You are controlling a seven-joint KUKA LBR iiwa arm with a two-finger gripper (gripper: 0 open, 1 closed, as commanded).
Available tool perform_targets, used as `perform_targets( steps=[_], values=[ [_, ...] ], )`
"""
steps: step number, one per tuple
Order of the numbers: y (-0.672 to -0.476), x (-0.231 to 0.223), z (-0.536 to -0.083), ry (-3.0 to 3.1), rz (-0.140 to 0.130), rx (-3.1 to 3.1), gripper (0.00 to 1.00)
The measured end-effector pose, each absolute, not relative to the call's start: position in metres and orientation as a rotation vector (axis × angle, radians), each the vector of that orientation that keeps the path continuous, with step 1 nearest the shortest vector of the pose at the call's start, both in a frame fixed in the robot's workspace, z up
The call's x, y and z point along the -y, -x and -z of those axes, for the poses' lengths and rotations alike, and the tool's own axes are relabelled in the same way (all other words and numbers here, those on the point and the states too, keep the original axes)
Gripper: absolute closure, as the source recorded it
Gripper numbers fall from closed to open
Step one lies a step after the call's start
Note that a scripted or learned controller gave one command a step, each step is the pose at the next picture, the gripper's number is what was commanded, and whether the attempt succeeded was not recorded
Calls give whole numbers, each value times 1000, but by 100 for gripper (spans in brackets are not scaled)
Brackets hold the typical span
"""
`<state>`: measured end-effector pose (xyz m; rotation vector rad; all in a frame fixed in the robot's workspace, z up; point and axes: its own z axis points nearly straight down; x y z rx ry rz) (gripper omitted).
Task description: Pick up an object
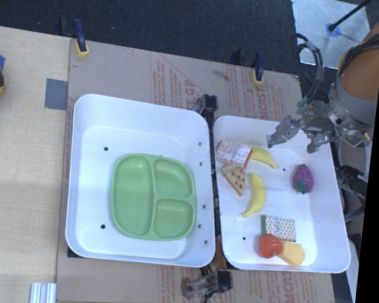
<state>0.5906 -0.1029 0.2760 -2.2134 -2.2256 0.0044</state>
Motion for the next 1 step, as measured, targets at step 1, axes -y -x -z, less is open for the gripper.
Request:
perform_targets(
  steps=[1],
  values=[
    [-601,107,-174,2214,-8,2224,0]
  ],
)
